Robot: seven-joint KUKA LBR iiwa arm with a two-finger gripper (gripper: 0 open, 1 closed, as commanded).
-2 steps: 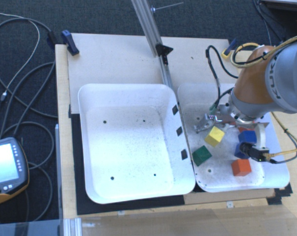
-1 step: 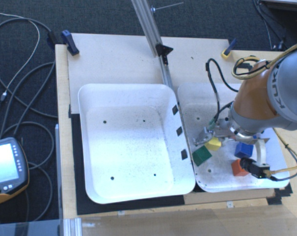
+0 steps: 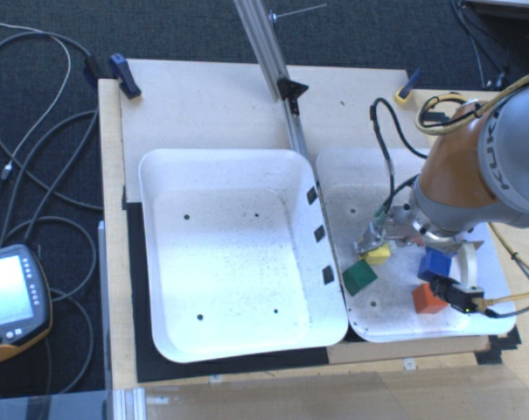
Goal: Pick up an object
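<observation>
My own wrist and orange band cover much of the right bin (image 3: 351,318), and part of the blue block (image 3: 436,261) sits hidden beneath them. My arm is cut off by the right edge. At my gripper (image 3: 372,241), finger spacing is too small to tell.

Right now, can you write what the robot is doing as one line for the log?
arm: over right bin | gripper: low, at yellow block | nearby: green block, blue block, orange block | lifted: not yet
</observation>
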